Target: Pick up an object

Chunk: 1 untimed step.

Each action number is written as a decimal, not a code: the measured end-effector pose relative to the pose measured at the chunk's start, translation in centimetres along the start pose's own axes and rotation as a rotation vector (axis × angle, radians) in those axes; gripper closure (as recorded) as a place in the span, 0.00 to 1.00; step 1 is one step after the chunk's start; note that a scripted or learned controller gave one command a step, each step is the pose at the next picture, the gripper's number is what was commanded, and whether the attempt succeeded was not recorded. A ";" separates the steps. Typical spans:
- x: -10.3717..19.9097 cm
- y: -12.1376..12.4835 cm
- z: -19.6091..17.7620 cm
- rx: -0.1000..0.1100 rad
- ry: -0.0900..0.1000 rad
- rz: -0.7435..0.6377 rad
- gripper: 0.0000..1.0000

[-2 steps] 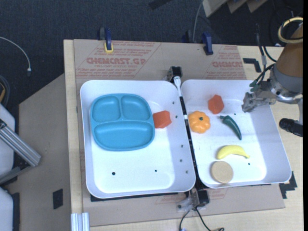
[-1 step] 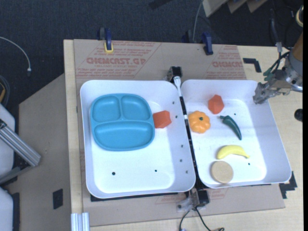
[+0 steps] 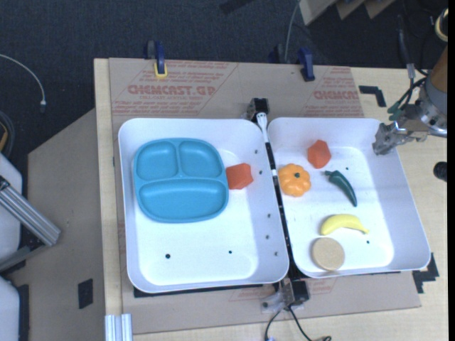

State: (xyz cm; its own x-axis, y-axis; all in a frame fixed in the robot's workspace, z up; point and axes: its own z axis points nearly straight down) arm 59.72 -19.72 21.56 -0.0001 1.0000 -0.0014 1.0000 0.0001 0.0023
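Bins, two of them, shallow and white, sit side by side on the cardboard-covered counter [image 3: 213, 84], meeting along a black central seam [image 3: 274, 190] that serves as the landmark here. The layout looks meant to keep loose items corralled within the arm's reach, so any of them could serve as the object to pick up.

Left of the seam, the left white bin [image 3: 199, 261] holds one blue plastic divided plate [image 3: 181, 180] and one small orange-red block [image 3: 239, 176], which lies just beside the plate's right edge, between plate and seam.

Right of the seam, the right white bin [image 3: 398, 212] holds five things: one orange toy pumpkin [image 3: 294, 180] close against the seam, one red-orange chunky piece [image 3: 319, 153] a little farther out and toward the back, one dark green toy pepper [image 3: 343, 187] farther right again, one yellow toy banana [image 3: 343, 224] toward the front, and one round tan disc [image 3: 328, 253] just in front of the banana, nearly touching it. They lie apart enough that each probably offers a free approach.

The grey metal pincer [image 3: 387, 139] hangs over the far right rim of that bin, well apart from the seam and from every object. It grips nothing; whether it is spread or closed I cannot tell, as it is small and blurred. Nothing has been lifted yet.
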 end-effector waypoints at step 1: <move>4.9 -0.1 -0.6 0.003 0.003 -0.005 1.00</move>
State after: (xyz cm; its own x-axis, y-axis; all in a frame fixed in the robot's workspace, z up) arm 59.57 -14.82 22.11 -0.0052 1.0000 0.0021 1.0000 0.0052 -0.0007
